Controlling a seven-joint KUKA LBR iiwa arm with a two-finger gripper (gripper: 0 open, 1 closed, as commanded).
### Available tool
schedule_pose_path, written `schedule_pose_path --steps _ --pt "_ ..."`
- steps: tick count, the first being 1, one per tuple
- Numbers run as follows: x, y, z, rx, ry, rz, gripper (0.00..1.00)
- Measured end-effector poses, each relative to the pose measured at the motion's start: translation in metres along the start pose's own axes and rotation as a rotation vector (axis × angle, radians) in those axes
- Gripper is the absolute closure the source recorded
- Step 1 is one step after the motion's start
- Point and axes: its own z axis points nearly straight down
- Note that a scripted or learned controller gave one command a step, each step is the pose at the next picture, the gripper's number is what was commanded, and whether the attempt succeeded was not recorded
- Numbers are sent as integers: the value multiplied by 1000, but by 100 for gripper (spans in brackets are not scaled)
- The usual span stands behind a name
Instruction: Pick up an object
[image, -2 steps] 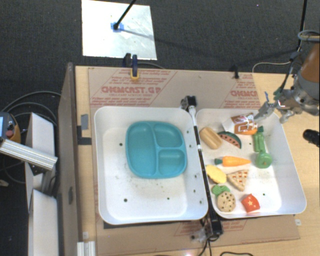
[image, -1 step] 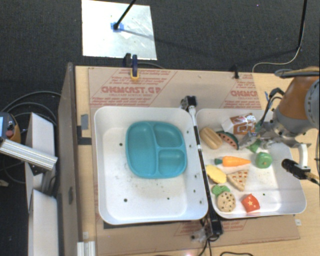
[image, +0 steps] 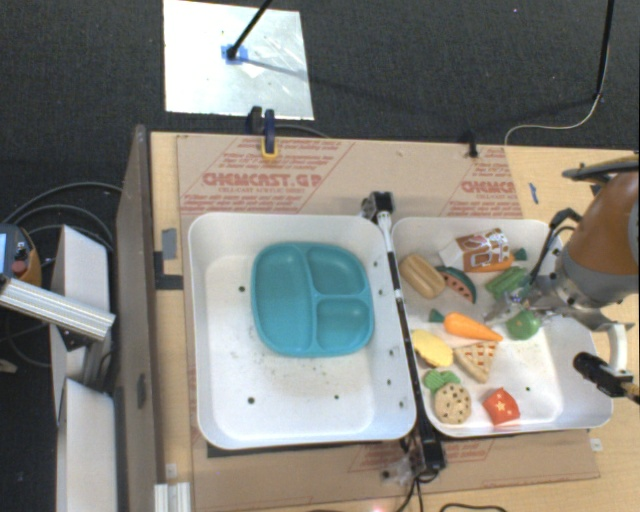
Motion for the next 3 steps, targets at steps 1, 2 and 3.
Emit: schedule_pose_path --steps 1,2,3 --pt "0 4 -12 -9 -2 -3 100" --pt "49 -18 -100 -11 -1 -8 100" --pt "121 4 -130 -9 2 -13 100"
